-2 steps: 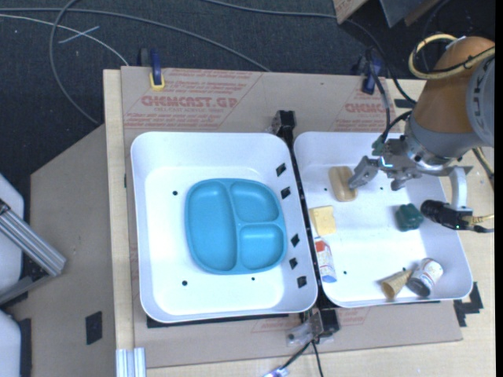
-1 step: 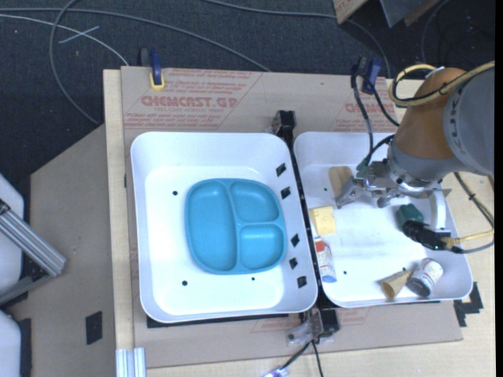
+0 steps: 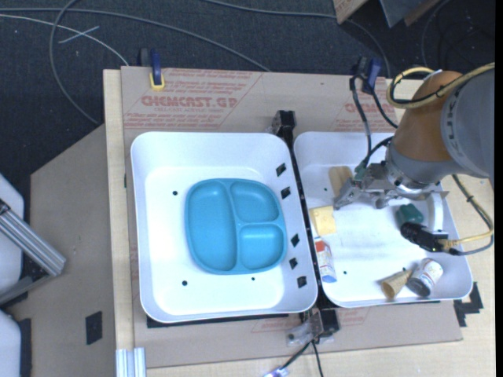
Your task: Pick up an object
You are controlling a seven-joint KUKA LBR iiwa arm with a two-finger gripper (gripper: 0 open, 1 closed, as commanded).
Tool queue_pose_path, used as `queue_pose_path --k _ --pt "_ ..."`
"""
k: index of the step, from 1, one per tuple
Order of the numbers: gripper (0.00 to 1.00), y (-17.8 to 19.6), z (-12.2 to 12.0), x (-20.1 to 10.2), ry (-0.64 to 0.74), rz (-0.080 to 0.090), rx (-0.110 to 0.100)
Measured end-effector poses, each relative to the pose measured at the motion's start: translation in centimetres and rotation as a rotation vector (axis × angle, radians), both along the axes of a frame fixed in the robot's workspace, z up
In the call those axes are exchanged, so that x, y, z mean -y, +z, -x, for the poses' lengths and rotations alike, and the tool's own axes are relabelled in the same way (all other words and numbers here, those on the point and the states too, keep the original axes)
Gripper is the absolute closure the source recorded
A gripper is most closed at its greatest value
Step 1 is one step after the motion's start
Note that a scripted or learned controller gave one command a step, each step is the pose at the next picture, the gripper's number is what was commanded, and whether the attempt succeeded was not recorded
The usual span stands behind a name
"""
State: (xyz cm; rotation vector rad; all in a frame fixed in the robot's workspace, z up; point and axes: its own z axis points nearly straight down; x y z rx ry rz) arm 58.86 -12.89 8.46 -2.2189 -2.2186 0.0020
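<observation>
The claw (image 3: 355, 193) hangs low in the right bin (image 3: 369, 289); whether it is spread or pressed together I cannot tell. Nearest it lies a small yellow block (image 3: 323, 221) by the bin's left wall, probably light, soft-edged foam, best pinched across its short sides. It looks pale, squarish and matte.

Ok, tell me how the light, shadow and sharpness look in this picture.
Camera view: even overhead light, with soft shadows around the blue tray in the left bin; the right bin looks bright, nearly washed out; the small items near the arm are slightly soft.
</observation>
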Motion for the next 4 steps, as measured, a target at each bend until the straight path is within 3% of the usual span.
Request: queue_pose_path --k 1,4 --pt "1.00 1.2 -0.1 0.0 0.000 0.000 0.003" --pt "1.00 18.0 -0.7 -0.4 0.002 0.003 0.013"
